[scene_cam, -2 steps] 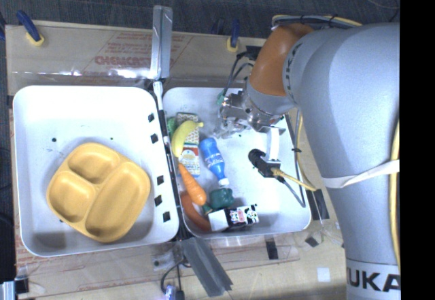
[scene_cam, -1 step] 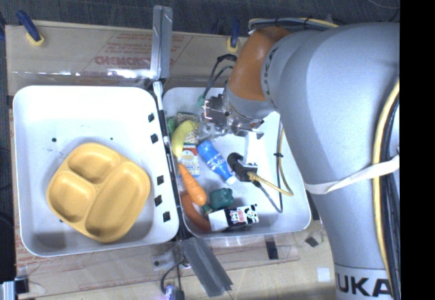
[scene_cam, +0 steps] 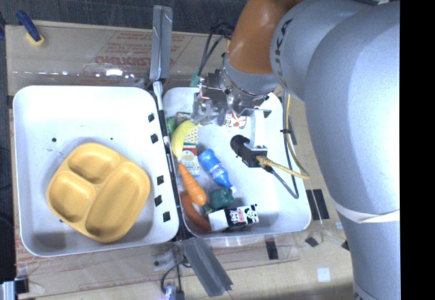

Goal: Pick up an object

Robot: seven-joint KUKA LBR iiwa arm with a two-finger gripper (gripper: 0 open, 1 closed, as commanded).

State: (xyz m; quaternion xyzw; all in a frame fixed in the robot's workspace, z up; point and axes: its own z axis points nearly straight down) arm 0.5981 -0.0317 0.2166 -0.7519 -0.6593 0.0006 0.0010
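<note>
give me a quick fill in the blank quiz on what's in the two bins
1. The yellow divided tray lies in the ____ bin of the camera view.
2. The small bottle next to the carrot is ____ in colour.
3. The banana lies near the divider, farther from the camera than the ____.
4. The pincer hangs over the ____ bin.

Missing words: left; blue; carrot; right
</note>
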